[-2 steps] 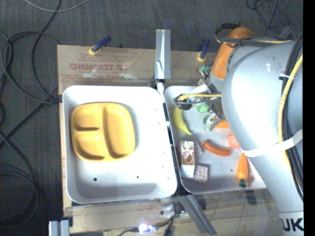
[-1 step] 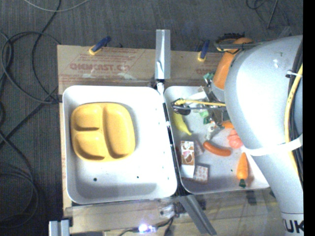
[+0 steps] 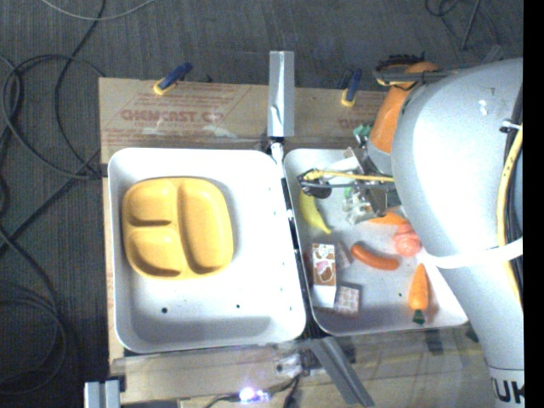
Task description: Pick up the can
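End effector (image 3: 366,201) hovers over the right-hand bin (image 3: 382,309); open or closed cannot be determined. Presumed can (image 3: 323,263), a labelled item, lies view-left and nearer the front rim, long axis running front-to-back.

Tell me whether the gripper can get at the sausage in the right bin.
Probably yes. The sausage lies bare on the right bin floor, nothing on top, just below the gripper in the view. The red piece by its right end may crowd a grasp.

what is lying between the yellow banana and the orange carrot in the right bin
A reddish-orange sausage lies between the yellow banana and the orange carrot, on the floor of the right white bin. The camera view shows this.
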Robot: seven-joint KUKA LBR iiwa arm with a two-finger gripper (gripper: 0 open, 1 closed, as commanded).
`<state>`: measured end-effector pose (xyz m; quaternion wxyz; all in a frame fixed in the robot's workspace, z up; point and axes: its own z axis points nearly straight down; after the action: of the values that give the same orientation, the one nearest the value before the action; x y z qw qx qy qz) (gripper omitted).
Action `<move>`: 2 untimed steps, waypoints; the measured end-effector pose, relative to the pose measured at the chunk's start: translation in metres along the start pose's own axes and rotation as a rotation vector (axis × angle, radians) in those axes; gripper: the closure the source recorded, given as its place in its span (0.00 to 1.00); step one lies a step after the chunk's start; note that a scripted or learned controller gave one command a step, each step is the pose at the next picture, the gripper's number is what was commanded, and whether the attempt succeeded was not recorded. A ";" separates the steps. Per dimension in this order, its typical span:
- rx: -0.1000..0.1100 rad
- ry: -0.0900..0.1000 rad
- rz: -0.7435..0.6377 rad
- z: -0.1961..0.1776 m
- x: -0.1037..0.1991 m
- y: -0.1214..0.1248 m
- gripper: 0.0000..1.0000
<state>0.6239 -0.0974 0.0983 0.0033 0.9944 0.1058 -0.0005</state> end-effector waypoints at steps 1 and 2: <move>0.002 0.003 -0.051 0.008 0.028 0.010 1.00; 0.007 -0.002 -0.115 -0.124 0.023 -0.041 1.00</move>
<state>0.6381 -0.0518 0.2223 0.0001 0.9867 0.1627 -0.0021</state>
